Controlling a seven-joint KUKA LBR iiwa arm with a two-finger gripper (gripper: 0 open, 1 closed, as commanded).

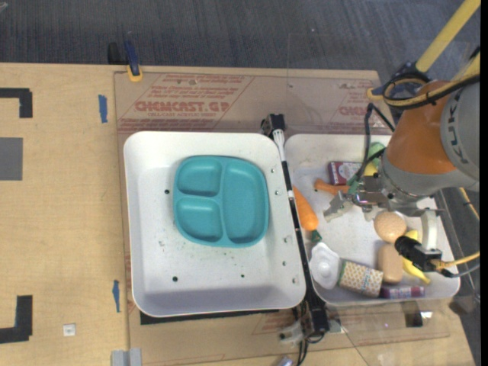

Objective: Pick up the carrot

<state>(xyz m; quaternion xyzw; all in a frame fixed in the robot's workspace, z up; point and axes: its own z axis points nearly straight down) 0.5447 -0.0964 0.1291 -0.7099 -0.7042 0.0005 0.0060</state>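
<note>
One camera view: carrot (305,210) lies in the right bin (446,284) against its left wall, orange body slanted with the green end toward the bottom, near a white cup (323,264); gripper (339,203) hangs just to its right over the bin floor, fingers look spread a bit with nothing between them. Looks like the approach step, grasp not yet made; next move calls for shifting left over the carrot, lining the fingers across its body, clearing the wall, then dropping and closing
</note>
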